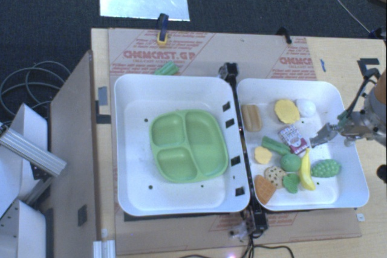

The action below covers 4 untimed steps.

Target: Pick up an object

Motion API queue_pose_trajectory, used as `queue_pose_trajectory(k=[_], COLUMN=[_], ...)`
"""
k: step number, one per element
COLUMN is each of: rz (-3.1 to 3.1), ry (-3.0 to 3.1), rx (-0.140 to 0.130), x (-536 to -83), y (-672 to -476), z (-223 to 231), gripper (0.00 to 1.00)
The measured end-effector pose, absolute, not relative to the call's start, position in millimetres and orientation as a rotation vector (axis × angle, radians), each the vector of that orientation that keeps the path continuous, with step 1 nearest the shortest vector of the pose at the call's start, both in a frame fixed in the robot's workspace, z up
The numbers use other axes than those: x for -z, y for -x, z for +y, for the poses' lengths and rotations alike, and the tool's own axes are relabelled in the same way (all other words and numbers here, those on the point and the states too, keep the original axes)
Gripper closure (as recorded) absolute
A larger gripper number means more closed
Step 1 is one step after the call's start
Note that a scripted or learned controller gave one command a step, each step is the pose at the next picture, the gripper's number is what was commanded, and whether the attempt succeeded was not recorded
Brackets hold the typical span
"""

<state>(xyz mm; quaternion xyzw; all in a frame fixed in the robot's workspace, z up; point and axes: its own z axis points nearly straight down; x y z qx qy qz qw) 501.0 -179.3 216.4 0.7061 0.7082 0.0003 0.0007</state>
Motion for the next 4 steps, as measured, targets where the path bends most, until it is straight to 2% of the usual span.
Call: queue_pose_trajectory(k=[1, 2, 3, 4], rz=[2.212, 2.224, 2.244, 2.238], ry=[-2.201, -2.199, -2.212, -2.221], rx=[-0.015, -0.016, 0.008, 0.015], x=[-425.5, -542.8, -405.9, -258.5], y=[-487.6, -487.2, -486.2, -484.6], z=[-186.3, -125.3, -25.4, 20.6], gripper=[0.0, 0.0, 0.0, 0.0])
